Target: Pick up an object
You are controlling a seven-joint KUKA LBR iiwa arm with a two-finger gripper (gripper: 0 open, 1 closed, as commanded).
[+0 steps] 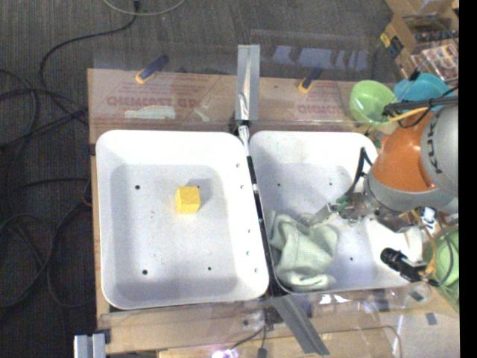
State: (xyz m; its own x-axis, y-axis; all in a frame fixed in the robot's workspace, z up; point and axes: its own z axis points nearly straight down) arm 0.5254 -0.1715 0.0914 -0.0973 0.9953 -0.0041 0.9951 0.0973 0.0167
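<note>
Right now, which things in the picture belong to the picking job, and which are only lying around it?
Belong to the job:
- yellow block in the left bin
- pale green cloth in the right bin
- gripper, low beside the cloth

Lying about:
- green bowl and blue bowl beyond the right bin
- cardboard boxes
- cables on the floor

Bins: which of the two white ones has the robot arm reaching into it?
The right bin, the one holding the crumpled pale green cloth. The arm comes down over it from the right. The left bin holds a small yellow block.
</note>
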